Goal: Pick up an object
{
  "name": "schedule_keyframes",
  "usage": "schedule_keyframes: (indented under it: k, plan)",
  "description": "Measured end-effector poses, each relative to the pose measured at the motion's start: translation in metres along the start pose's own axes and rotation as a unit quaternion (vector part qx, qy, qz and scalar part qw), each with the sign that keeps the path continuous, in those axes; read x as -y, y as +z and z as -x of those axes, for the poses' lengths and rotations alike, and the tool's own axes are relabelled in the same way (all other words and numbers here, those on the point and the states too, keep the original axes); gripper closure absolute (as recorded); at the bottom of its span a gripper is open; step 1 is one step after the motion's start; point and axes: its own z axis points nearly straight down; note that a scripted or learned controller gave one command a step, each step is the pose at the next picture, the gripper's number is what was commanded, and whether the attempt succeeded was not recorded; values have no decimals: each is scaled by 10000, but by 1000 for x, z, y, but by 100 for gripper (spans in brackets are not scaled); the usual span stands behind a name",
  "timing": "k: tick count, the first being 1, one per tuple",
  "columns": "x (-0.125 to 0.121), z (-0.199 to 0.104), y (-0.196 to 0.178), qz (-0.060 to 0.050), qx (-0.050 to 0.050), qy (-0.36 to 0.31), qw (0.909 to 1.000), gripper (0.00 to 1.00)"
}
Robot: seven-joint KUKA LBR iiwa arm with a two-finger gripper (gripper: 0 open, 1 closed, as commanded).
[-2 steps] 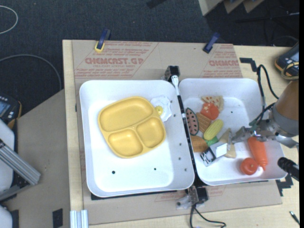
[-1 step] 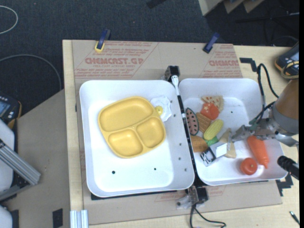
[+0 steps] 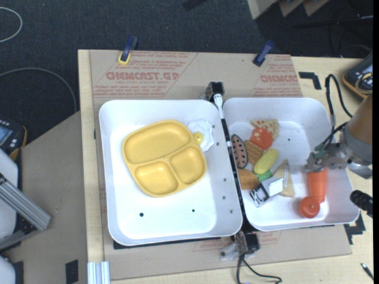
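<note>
The right bin (image 3: 278, 103) holds several toy foods. An orange-red bottle-shaped piece (image 3: 317, 187) lies near its right wall, with a round red cap end (image 3: 308, 207) toward the front. My gripper (image 3: 318, 163) hangs right at the far end of that orange piece, reaching in from the right edge. To its left lie a yellow corn cob (image 3: 266, 160), a red tomato-like piece (image 3: 261, 138), a pizza slice (image 3: 265, 125), a dark seeded slice (image 3: 238, 151) and a black-and-white block (image 3: 266, 189).
The left bin (image 3: 160, 220) carries a yellow divided plate (image 3: 163, 157) and a toy fried egg (image 3: 200, 134) by its far right corner. A black divider clamp (image 3: 215, 91) sits between the bins. Cables run along the bench's right side (image 3: 331, 93).
</note>
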Motion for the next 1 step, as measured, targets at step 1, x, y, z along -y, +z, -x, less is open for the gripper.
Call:
schedule_keyframes:
  k: [1]
  plan:
    - [-2, 10, -47, -161, -103, -15, 9998, 100]
